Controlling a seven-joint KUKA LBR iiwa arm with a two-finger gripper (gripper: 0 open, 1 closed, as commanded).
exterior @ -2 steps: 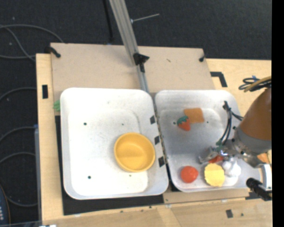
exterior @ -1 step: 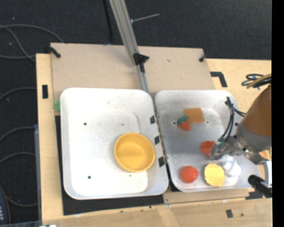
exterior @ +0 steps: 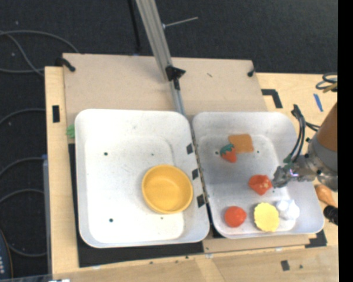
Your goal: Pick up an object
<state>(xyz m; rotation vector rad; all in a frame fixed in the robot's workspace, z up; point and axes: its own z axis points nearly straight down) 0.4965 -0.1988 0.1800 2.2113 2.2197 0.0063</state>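
Nearest you in the right bin (exterior: 247, 122) lie a smooth red ball (exterior: 235, 216), a ridged yellow disc (exterior: 266, 217) and a small white lump (exterior: 288, 208). Just beyond, the gripper (exterior: 280, 177) sits beside a lumpy red piece (exterior: 260, 184); whether it pinches, you cannot tell. Farther back: strawberry (exterior: 227, 153), flat orange block (exterior: 241, 143). The left bin (exterior: 106, 134) holds a round yellow bowl (exterior: 167, 189).
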